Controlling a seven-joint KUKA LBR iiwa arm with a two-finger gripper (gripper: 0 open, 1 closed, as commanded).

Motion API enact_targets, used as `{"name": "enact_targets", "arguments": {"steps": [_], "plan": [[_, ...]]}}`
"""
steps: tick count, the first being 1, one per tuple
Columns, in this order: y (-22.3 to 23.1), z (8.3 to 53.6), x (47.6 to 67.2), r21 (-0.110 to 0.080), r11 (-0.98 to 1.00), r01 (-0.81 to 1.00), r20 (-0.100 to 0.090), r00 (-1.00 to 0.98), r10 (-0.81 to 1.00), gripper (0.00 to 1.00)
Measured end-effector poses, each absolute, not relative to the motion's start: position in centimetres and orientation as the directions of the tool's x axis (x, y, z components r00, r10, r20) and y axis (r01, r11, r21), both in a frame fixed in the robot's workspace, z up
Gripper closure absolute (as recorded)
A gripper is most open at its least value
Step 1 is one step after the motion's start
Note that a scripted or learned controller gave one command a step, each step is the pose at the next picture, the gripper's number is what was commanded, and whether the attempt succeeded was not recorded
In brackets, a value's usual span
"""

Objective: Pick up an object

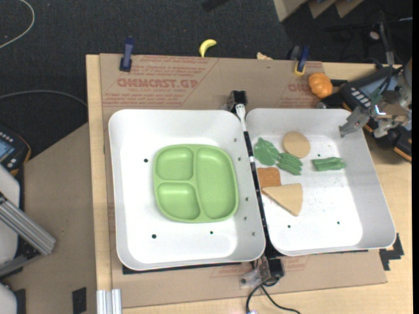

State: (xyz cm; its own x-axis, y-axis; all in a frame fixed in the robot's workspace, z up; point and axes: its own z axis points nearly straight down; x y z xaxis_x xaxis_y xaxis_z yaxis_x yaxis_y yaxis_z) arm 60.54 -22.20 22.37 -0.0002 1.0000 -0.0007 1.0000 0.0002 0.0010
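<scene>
The right bin [366, 221] holds several toy food pieces near its left side: a round tan cookie [296, 144], a green leafy piece [266, 151], a smaller green piece [291, 164], a green bean pod [327, 164], an orange-brown square [268, 176] and a tan wedge [287, 197]. A green divided plate [195, 182] lies in the left bin [131, 142]. My gripper [348, 125] hangs over the right bin's far right corner, well away from the food, and nothing shows in it.
An orange toy [319, 85] and a yellow banana [207, 46] lie on the board behind the bins. Blue clamps [126, 56] [301, 59] stand at the board's back edge. A black clip [239, 100] joins the bins.
</scene>
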Motion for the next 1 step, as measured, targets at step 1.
{"name": "enact_targets", "arguments": {"steps": [1], "plan": [[-15.94,42.34,59.32,0.02,0.007,1.0,-0.004,-0.007,1.0,0.0]]}}
